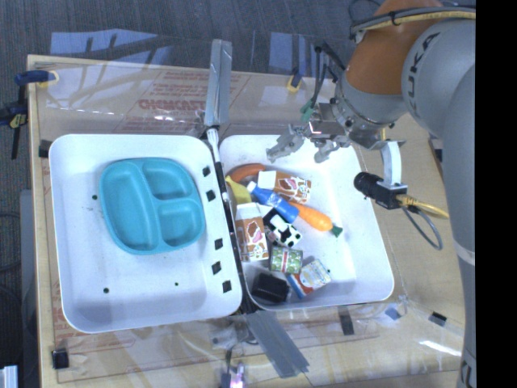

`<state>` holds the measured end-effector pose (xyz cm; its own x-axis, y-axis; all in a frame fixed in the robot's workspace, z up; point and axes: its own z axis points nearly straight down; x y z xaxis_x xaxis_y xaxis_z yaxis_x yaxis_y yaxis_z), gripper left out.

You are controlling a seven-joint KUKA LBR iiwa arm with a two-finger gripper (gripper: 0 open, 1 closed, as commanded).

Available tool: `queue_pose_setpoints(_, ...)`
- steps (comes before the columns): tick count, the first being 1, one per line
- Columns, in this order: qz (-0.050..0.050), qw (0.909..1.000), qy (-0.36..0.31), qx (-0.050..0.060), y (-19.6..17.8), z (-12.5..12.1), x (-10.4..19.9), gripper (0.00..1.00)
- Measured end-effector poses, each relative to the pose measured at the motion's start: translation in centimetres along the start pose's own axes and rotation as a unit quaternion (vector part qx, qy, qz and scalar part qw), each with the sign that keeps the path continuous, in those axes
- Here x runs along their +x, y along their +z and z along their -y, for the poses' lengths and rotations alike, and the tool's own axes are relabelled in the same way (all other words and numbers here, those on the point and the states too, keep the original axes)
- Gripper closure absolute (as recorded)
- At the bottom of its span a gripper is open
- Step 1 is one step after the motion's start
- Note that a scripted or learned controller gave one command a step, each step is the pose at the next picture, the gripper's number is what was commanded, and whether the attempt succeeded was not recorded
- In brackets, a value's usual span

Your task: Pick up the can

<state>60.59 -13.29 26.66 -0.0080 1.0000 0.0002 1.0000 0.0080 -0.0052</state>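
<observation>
Approach step — the gripper (305, 144) hovers over the far edge of the right bin (367, 241), jaws spread wide and holding nothing. The can (285, 260) — green-labelled, I judge — lies in the bin's near clutter, so next comes a reach toward it and a descent.

A robotics lab — taped bench (97, 95), two white bins (73, 241), clamps (32, 78).

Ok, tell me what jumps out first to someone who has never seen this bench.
The turquoise divided tray catches the eye first, lying alone in the left white bin. Next comes the heap of small items crowded against the left side of the right white bin, the orange toy carrot brightest among them. Above that bin's far edge hangs the grey arm with its orange band, its gripper over the heap.
</observation>
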Motion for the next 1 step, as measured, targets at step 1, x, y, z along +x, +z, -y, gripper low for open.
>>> queue_pose_setpoints(1, -0.001, 0.9883, 0.152, -0.005, 15.33, 4.36, -4.25, 0.0)
